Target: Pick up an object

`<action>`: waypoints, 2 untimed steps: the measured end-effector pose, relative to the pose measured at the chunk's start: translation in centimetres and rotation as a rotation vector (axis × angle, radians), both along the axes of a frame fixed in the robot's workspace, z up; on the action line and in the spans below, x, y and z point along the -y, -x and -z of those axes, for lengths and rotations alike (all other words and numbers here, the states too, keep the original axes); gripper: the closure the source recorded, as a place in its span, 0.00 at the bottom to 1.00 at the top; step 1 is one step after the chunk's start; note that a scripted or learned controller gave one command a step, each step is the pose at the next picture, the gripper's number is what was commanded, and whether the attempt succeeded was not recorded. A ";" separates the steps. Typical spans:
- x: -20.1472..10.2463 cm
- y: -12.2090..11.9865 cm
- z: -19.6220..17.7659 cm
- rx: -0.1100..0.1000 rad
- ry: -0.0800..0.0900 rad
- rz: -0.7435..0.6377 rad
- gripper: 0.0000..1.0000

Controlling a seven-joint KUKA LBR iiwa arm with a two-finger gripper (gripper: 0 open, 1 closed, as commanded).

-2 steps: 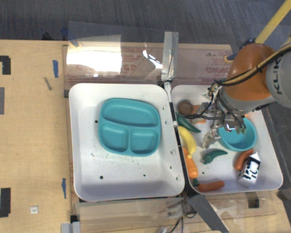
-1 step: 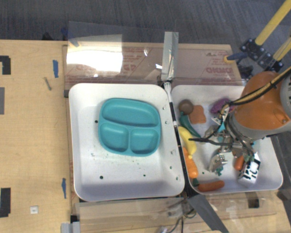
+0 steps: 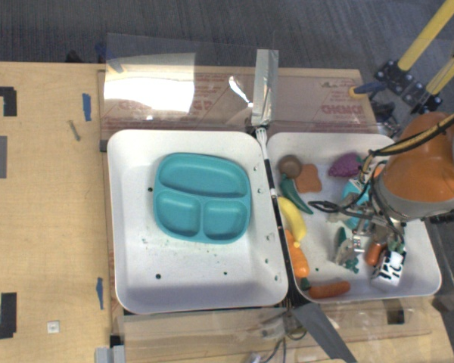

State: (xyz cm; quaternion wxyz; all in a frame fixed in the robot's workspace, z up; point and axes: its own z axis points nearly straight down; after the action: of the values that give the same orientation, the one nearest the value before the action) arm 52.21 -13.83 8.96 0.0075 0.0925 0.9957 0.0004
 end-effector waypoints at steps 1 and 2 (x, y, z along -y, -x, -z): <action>0.6 -5.9 -3.4 -0.003 -0.001 0.027 0.00; 0.5 -9.8 -0.4 -0.006 0.000 0.090 0.00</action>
State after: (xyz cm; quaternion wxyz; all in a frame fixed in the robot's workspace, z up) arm 61.98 -14.36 9.41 0.0043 0.1373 0.9905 -0.0001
